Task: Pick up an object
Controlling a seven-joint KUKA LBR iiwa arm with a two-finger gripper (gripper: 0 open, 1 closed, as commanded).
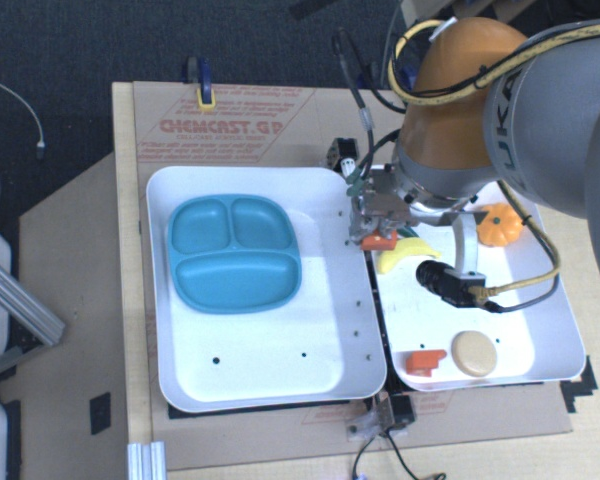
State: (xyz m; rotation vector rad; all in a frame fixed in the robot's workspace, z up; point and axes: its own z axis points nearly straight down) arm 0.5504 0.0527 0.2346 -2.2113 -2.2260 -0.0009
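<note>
Camera view had the grey-and-orange arm's gripper low over the left edge of the right shallow white bin, beside the ridge between the 2 bins. Couldn't tell its state; wrist & cables hid it.

Key relation: a small red-orange block sat just under/beside the gripper, and a yellow banana-shaped plastic piece touched or nearly touched that block on its lower right. Banana's long axis ran roughly left-right w/ a slight curve. Judged either one the likely target, since both lay right below the tool; nothing was visibly gripped.

Contents, right bin: an orange pumpkin-like toy near the far edge, a round tan disc and a small orange-red wedge near the front, well apart from the gripper. Left shallow white bin held a blue three-compartment plastic tray, compartments bare.
</note>
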